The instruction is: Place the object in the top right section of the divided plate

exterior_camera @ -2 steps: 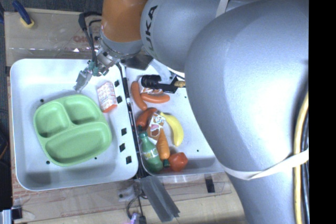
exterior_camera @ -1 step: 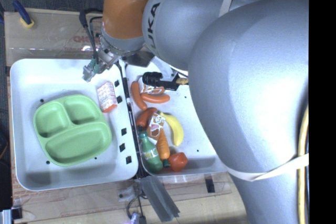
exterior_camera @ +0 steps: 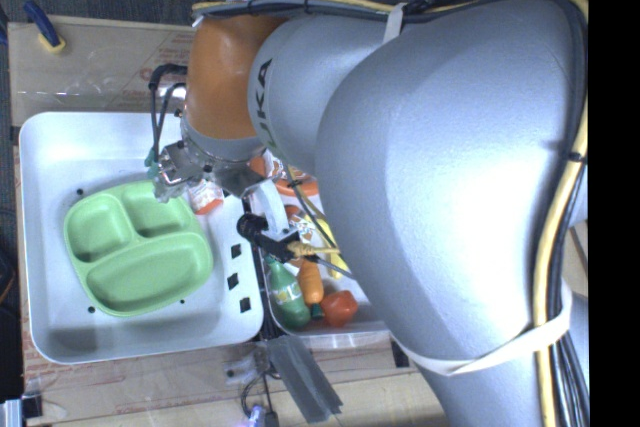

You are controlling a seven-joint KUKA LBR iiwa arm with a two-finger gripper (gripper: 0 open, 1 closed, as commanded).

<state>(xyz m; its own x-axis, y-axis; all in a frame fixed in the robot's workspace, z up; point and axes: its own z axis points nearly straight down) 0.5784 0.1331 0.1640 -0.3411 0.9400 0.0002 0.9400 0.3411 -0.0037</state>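
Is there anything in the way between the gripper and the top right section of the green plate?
Nothing visible. The gripper sits at the rim of the green divided plate, right beside its top right section, which looks bare.

Lighting: bright, even, from overhead. Glare: broad soft sheen on grey arm (exterior_camera: 450, 175); white bin (exterior_camera: 50, 315) near washed out. Shadows: soft, beneath arm and along green plate (exterior_camera: 140, 250) rim. Focus: slightly soft, grainy throughout; dark floor dim.

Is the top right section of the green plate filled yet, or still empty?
Cannot tell. The gripper sits over the top right section of the green divided plate, hiding part of it; the visible part looks bare.
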